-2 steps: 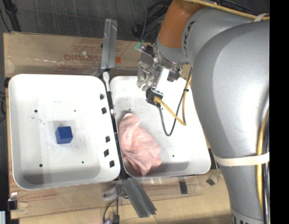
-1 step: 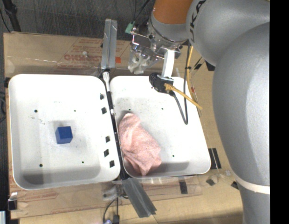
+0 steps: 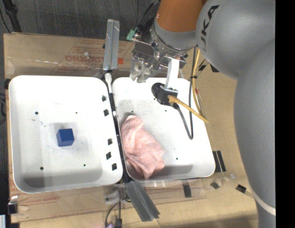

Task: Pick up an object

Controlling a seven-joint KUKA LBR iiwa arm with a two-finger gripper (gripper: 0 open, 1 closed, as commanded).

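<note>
Two white bins sit side by side on a brown bench, a grey divider strip [image 3: 111,127] running between them.

Left bin [image 3: 24,127] — one small blue cube [image 3: 65,137] rests on the floor, left of centre and toward the near side, well apart from every wall. Nothing touches it.

Right bin [image 3: 195,146] — a pink crumpled cloth [image 3: 140,147] lies against the left wall, stretching from mid-bin down to the near edge. It lies loose on the floor, well apart from the arm.

Gripper [image 3: 140,72] hangs over the far left corner of the right bin, near the rim, pointing down. Its pale fingers look close together with nothing between them, though they are blurred; state not certain enough to call.

Just right of the gripper, a black fitting [image 3: 162,94] with a yellow cable [image 3: 190,110] and a dark cable [image 3: 185,122] hangs over the bin floor. The grey arm [image 3: 247,56] with its orange band [image 3: 183,6] fills the upper right.
</note>
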